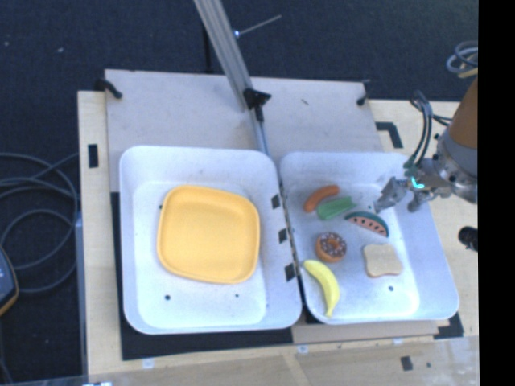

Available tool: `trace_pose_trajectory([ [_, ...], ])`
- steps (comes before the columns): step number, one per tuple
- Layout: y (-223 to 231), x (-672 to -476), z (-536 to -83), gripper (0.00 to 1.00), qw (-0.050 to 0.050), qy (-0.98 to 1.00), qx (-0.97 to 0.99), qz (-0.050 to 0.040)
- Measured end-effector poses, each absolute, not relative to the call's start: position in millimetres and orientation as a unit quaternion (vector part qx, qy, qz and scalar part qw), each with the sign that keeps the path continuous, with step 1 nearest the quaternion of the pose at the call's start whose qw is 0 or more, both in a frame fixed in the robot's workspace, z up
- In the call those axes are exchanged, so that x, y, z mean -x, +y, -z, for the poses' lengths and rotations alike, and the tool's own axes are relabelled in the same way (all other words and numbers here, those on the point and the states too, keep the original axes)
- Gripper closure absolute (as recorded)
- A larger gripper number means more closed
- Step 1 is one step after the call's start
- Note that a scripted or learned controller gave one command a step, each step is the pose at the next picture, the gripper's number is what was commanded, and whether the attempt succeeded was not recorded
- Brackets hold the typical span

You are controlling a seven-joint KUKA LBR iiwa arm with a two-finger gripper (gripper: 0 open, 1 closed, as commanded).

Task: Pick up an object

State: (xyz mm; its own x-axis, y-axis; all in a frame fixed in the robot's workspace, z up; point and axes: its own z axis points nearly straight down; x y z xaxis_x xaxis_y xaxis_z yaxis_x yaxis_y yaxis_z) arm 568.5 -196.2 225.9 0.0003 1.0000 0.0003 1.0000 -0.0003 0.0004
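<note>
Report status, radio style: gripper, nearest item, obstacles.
Gripper open, above right bin, holding nothing. Watermelon slice nearest, just beside it, not grasped. Green pickle and sausage crowd close.

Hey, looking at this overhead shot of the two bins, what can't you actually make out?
- Pincer: too small and blurred in the camera view to tell how its fingers stand.
- Arm: cut off by the right edge above the wrist.
- Green toy: partly overlapped by the sausage; too small to identify.
</note>
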Motion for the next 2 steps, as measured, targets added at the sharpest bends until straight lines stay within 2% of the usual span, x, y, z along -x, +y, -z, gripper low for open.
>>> trace_pose_trajectory([
  [1,-196.2,-568.6,-226.0,0.00,0.000,0.707,-0.707,-0.0003],
  [2,-204.1,-562.7,-178.9,0.00,-0.001,0.707,-0.708,0.0010],
])
